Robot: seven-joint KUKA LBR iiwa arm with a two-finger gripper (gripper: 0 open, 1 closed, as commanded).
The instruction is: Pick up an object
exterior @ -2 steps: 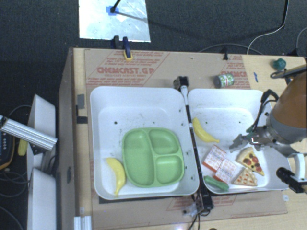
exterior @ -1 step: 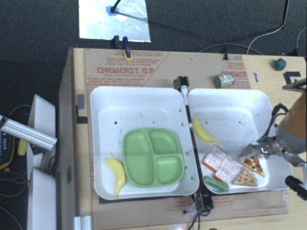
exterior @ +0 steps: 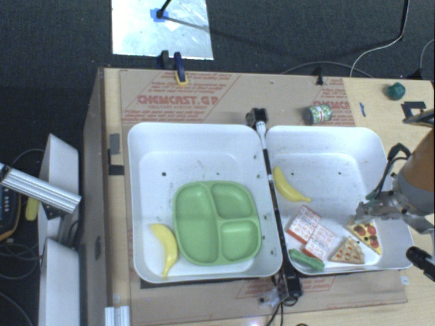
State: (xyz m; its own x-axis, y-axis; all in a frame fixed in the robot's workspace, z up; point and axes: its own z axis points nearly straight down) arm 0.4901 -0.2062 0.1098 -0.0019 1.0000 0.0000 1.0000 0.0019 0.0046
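Note:
The right bin (exterior: 326, 145) holds a yellow banana (exterior: 289, 186) by its left wall. Toward its front lie a red and white box (exterior: 312, 232), a green piece (exterior: 306, 259) and two pizza slices (exterior: 349, 252) (exterior: 368, 235). My gripper (exterior: 365, 211) comes in from the right and hangs low over the bin's right side, just above the farther-right pizza slice. In the left bin (exterior: 156, 148) sit a green divided plate (exterior: 217, 221) and a second banana (exterior: 165, 247).
A small can (exterior: 317, 113) lies on the bench behind the right bin, and a teal ball (exterior: 396, 90) sits at the far right. A blue and yellow clamp (exterior: 179, 65) grips the bench's back edge. The two bins touch along a black divider (exterior: 267, 175).

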